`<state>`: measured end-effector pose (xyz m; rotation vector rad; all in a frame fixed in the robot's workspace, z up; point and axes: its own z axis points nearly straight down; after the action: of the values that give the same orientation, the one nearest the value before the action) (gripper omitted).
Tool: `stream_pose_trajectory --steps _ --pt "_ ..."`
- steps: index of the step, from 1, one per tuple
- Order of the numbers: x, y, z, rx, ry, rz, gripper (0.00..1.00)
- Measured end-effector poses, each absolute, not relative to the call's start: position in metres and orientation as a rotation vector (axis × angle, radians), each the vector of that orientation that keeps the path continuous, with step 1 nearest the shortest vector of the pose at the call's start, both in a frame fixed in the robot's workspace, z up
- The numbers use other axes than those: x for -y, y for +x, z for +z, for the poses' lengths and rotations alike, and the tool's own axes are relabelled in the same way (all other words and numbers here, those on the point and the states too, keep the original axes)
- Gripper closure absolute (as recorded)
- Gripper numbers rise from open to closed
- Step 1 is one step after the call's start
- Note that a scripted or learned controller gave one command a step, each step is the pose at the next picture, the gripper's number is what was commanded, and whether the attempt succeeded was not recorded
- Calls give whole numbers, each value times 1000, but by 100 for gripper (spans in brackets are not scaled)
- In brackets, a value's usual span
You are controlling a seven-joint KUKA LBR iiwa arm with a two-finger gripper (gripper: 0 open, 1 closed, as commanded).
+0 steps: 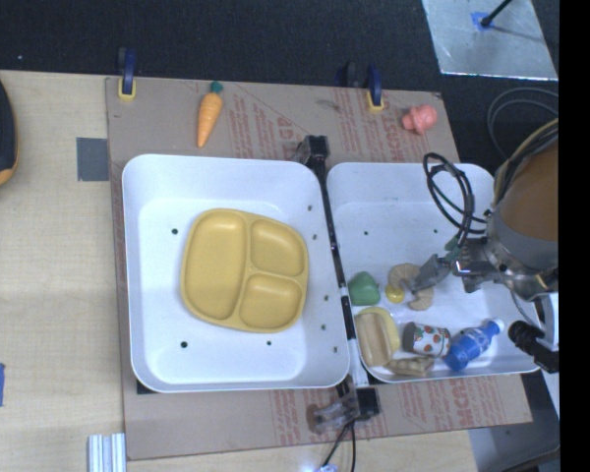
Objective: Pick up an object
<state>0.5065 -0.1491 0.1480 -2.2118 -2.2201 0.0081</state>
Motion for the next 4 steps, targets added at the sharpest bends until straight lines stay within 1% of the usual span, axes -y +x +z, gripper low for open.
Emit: stream_pose_trajectory --steps 1,2,3,4 --pt "111 474 99 2220 -2215 6 0" --pt "150 566 92 2233 -2219 -3 0" --pt "168 531 92 2219 -2218 5 0" --pt "168 532 102 2224 -2215 4 100"
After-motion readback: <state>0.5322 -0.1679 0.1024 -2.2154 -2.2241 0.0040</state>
